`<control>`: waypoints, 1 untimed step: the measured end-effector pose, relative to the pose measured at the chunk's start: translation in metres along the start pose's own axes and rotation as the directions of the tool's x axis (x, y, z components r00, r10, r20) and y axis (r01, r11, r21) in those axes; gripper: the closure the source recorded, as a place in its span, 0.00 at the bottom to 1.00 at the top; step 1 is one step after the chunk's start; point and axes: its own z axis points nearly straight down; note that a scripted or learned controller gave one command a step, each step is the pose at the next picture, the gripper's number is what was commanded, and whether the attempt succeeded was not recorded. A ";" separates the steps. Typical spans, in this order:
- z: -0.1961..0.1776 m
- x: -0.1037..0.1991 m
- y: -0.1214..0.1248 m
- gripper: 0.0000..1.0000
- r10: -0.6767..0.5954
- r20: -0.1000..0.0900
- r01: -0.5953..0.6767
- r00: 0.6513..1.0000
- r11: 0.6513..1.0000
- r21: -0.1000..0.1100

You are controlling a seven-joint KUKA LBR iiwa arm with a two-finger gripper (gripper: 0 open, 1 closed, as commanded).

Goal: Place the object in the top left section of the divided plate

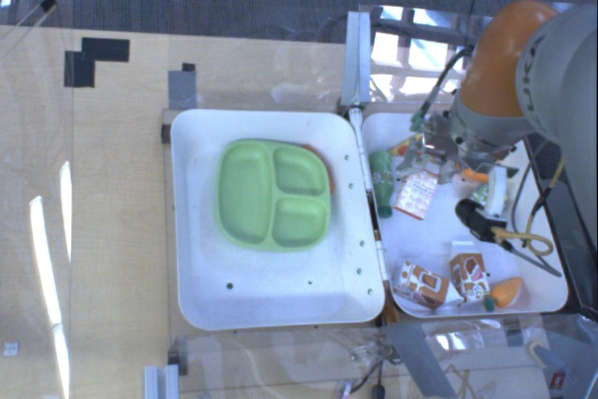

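Green divided plate (274, 195) sitting in left bin (196, 276), sections bare. Arm's jaws (432, 156) hovering over right bin's clutter; red-white packet (417, 194) just below. Jaw state: cannot tell.

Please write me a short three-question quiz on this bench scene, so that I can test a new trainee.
1. True or false: the green divided plate lies in the left bin.
2. Over which bin does the gripper stand? A) the left bin B) the right bin C) neither
3. Fill in: the carrot lies near the ___ right corner of the right bin.

Key
1. True. The plate sits in the left bin, with its one large section to the left and two smaller ones to the right.
2. B. The arm reaches in from the right and its gripper is above the cluttered right bin, near a red-and-white packet.
3. Lower.
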 end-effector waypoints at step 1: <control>-0.001 0.104 0.036 1.00 -0.159 -0.002 0.159 0.987 0.987 -0.002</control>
